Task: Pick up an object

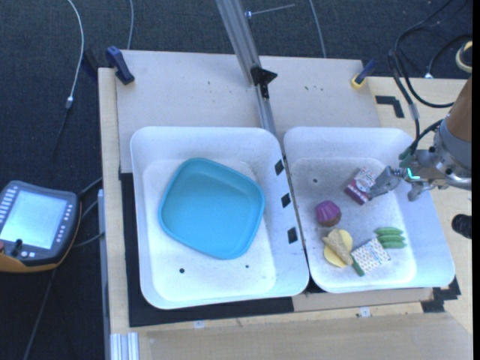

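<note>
1. Small red-and-white packet [361,185] lies in the right bin [427,223], far-right part, long axis slanting near-left to far-right.
2. Gripper [399,184] sits just right of the packet, one finger touching or nearly so; fingers look apart, nothing between them.
3. Purple toy [328,214], yellow piece [338,247], checkered packet [370,256], green pods [390,237] lie nearer.
4. Blue plate [212,207] in left bin [150,152].

Even, cool, bluish light is falling from above, washing the two shallow white plastic bins [294,150] bright with faint shadows. The image is looking soft and grainy, with detail blurring on small objects.
</note>
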You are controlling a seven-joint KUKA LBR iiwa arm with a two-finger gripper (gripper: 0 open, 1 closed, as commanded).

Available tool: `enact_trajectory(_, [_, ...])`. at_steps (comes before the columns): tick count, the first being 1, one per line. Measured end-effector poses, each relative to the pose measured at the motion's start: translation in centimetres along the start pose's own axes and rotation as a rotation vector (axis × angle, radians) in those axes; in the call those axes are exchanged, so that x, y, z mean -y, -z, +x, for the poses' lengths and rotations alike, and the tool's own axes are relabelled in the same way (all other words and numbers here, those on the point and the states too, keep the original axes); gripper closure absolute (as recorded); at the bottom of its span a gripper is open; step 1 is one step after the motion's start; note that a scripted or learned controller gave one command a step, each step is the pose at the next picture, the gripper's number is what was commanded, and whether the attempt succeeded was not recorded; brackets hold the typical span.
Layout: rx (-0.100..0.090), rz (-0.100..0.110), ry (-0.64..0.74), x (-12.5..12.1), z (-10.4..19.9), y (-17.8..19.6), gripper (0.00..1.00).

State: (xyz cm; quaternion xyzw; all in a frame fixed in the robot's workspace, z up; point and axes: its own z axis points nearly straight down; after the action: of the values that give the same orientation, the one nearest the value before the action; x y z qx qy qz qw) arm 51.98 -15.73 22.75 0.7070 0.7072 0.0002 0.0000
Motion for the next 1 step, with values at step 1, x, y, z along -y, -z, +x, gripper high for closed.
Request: enact_trajectory(1, [0.000, 0.000, 0.000, 0.00, 0.00, -0.01, 0.00])
